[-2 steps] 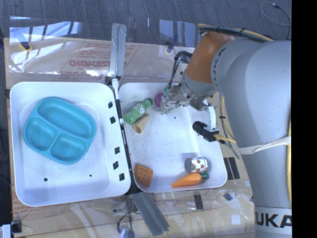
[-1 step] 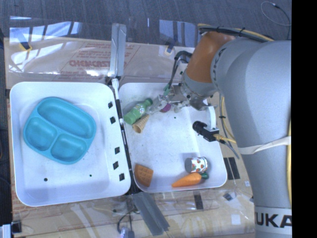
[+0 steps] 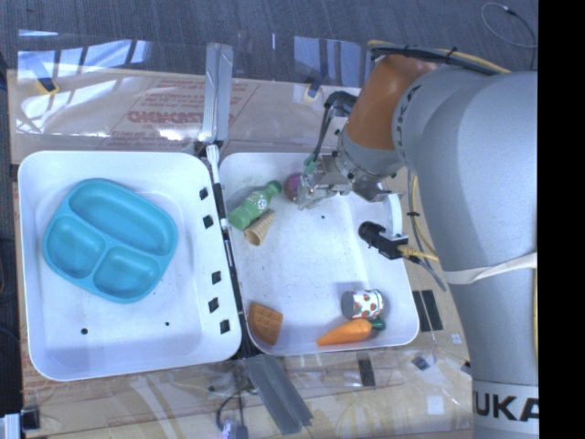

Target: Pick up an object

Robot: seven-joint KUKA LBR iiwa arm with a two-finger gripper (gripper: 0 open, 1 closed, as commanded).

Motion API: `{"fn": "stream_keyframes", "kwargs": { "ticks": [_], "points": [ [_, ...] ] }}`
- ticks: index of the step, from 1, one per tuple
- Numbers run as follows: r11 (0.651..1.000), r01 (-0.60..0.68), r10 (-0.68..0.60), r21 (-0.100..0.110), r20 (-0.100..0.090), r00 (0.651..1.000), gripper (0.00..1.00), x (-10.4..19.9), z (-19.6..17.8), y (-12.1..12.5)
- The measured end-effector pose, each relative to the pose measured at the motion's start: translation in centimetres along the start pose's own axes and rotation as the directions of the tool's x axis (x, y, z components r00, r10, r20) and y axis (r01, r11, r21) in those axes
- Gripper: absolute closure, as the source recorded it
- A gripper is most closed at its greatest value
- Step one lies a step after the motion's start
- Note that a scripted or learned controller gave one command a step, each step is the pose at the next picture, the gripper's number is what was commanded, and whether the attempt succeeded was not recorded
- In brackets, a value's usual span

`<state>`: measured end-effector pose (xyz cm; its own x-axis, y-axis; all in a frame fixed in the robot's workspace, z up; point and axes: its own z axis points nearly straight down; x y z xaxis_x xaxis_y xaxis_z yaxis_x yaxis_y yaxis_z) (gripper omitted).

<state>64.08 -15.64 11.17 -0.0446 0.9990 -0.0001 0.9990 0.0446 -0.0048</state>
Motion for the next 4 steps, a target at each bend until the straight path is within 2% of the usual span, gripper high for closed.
{"fn": "stream_keyframes", "kwargs": {
  "ticks": [1, 2, 3, 4],
  "points": [
    [1.000, 0.001, -0.001, -0.003, 0.000, 1.000, 0.00, 0.0, -0.1, 0.1],
    [1.000, -0.009, 0.009, -0.007, 0.014, 1.000, 0.00, 1.9, 1.3, 1.7],
    [1.000, 0.005, -0.005, -0.009, 0.003, 1.000, 1.00, 3.0, 0.5, 1.9],
    [0.998, 0.059, -0.059, -0.004, -0.001, 0.998, 1.00, 10.5, -8.1, 2.1]
  ]
}}
